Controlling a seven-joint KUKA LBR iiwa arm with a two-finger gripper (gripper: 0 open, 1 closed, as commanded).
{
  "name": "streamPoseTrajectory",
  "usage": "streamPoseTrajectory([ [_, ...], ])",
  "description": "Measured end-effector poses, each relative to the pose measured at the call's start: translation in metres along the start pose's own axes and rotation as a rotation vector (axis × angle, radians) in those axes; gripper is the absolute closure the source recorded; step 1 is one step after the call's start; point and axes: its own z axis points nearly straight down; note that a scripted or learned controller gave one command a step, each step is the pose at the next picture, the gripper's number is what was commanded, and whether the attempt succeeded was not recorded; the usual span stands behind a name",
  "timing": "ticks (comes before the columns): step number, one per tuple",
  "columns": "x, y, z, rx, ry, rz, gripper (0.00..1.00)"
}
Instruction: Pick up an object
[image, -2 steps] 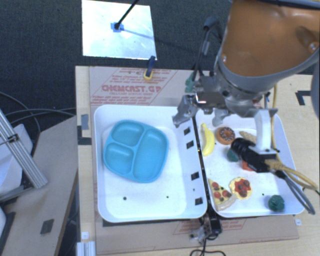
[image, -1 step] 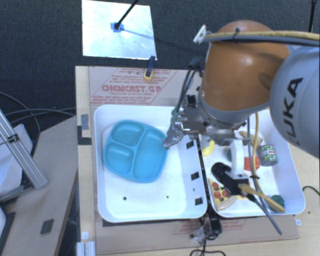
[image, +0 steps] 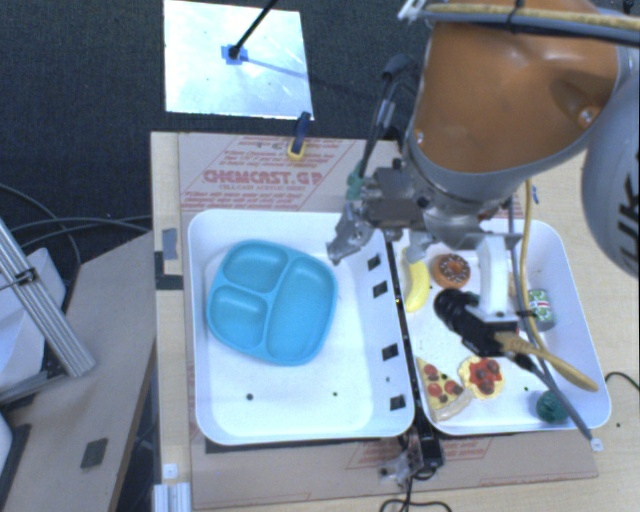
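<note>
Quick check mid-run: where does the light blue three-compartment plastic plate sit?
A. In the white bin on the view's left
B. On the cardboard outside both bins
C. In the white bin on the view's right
A. The light blue three-compartment plastic plate lies flat inside the white bin on the view's left, while the yellow toy banana lies in the white bin on the view's right.

Count: 2 bins, 7 loose items.
L bin (image: 300, 400) + R bin (image: 568, 300), both white; 1 blue 3-sect. plate (image: 270, 300); 1 banana (image: 416, 285); 2 pizza slices (image: 445, 388) (image: 484, 375); 1 orange disc (image: 452, 269); 1 green ball (image: 550, 405); 1 sm. can-like item (image: 538, 303).
</note>
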Motion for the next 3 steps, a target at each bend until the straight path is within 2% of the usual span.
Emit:
streamPoseTrajectory([
  [1, -0.002, 0.015, -0.038, 0.002, -0.001, 0.0, 0.0],
  [2, -0.001, 0.014, -0.047, 0.003, -0.001, -0.006, 1.0],
  [3, -0.107, 0.048, -0.003, 0.01, -0.007, 0.016, 1.0],
])
